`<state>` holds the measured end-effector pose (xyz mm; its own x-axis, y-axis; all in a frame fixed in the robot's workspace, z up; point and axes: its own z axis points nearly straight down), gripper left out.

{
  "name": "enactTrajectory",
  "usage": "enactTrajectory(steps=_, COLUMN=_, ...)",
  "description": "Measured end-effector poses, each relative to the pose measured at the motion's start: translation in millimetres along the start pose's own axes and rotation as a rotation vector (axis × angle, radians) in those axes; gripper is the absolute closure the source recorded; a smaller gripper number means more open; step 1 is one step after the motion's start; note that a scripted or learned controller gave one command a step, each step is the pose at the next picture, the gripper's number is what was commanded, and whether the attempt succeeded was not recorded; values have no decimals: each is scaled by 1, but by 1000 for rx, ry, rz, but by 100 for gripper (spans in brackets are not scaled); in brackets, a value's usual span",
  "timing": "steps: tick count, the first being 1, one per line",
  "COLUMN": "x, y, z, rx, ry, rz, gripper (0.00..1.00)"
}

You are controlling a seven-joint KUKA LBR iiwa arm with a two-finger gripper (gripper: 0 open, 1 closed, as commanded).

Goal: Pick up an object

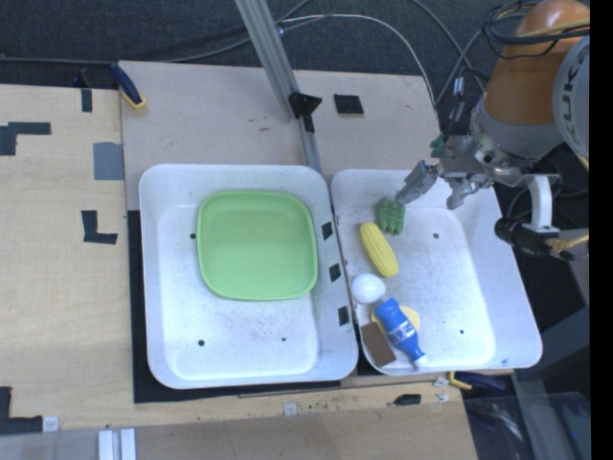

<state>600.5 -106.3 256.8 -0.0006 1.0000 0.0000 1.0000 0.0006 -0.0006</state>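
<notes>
Camera view: your end effector point(440, 186) is hovering spread wide, gripping nothing, over the right bin point(484, 286), just beside the green broccoli piece point(390, 216), likely lining up; corn cob point(378, 248) lying nearby.

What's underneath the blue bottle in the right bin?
The blue bottle lies over a yellow item and a brown one; both peek out beside it. The parts beneath the bottle are covered.

wood bench point(57, 286), 2 white bins point(163, 286)
</notes>
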Motion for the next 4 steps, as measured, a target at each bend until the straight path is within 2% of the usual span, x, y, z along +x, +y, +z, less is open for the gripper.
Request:
enactTrajectory(steps=1, x=3, y=-10, z=51, rx=4, ry=0, rz=0, gripper=0)
enactTrajectory(steps=2, x=5, y=-7, z=95, rx=4, ry=0, rz=0, gripper=0)
enactTrajectory(steps=3, x=7, y=-13, z=140, rx=4, ry=0, rz=0, gripper=0)
enactTrajectory(steps=4, x=7, y=-12, z=128, rx=0, ry=0, rz=-1, gripper=100)
